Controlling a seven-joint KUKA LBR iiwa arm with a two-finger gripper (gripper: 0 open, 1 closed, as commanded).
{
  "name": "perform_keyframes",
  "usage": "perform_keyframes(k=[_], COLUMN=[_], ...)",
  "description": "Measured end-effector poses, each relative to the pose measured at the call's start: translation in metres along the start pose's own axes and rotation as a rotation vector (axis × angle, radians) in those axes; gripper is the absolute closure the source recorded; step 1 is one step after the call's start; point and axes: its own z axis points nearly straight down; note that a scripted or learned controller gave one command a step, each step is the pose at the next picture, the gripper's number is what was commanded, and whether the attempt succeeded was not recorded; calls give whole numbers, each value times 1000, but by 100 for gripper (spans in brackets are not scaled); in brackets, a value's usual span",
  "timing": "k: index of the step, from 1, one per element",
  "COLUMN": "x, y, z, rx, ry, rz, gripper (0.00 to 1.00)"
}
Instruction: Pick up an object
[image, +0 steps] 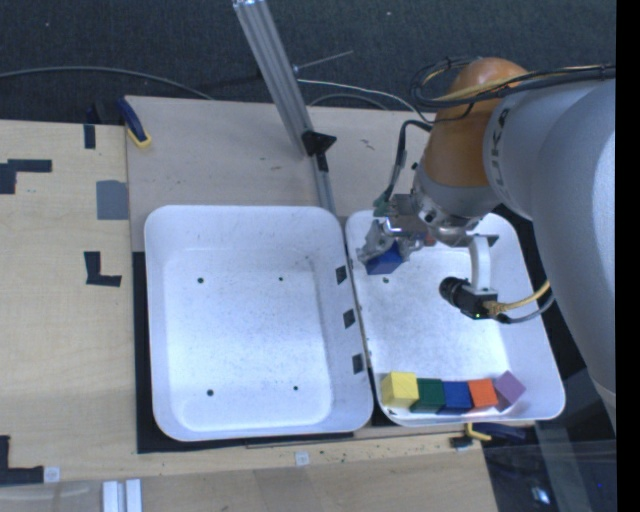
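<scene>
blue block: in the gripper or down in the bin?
In the gripper: the blue block sits between its fingers over the right bin. Lifted or touching, cannot tell.

You see a slanted silver metal pole over the bench's far edge and a yellow-and-blue clamp at its far-left corner.

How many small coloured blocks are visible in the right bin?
6. Five sit in a row along the near edge: yellow, green, blue, orange, purple. Another blue block is at the gripper. The arm may hide more.

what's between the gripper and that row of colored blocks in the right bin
Bare white bin floor, seen from the camera view, separates the gripper from the block row.
</scene>
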Motion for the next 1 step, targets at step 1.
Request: perform_keyframes(k=[1], x=[54], y=[-25], z=[14], rx=[5], ry=[1], rz=[-3], gripper=[100])
